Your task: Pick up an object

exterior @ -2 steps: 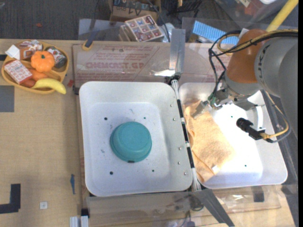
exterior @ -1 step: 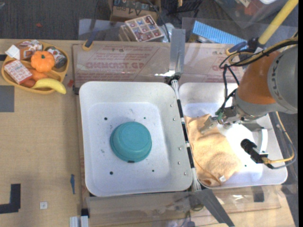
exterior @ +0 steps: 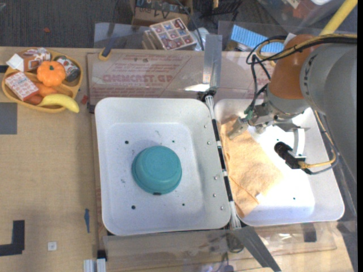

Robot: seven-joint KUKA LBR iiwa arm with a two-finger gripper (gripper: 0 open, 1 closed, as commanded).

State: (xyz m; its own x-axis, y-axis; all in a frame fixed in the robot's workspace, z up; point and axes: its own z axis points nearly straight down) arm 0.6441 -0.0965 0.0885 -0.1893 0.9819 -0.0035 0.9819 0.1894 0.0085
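A teal bowl (exterior: 157,169) lies upside down in the middle of the left white bin (exterior: 108,118). A tan cloth (exterior: 252,166) is spread over the left half of the right white bin (exterior: 326,200), with one corner folded near the front. My gripper (exterior: 245,123) hangs low over the cloth's far end, close to the bin's back left corner. The grey wrist with its orange band (exterior: 292,75) rises behind it and hides the bin's back edge. Nothing is visibly held.
A metal strip (exterior: 218,152) divides the two bins. A black cable plug (exterior: 286,154) dangles from the wrist over the right bin. A yellow dish of toy food (exterior: 42,81) sits at the far left of the bench. A cardboard box (exterior: 147,78) lies behind the left bin.
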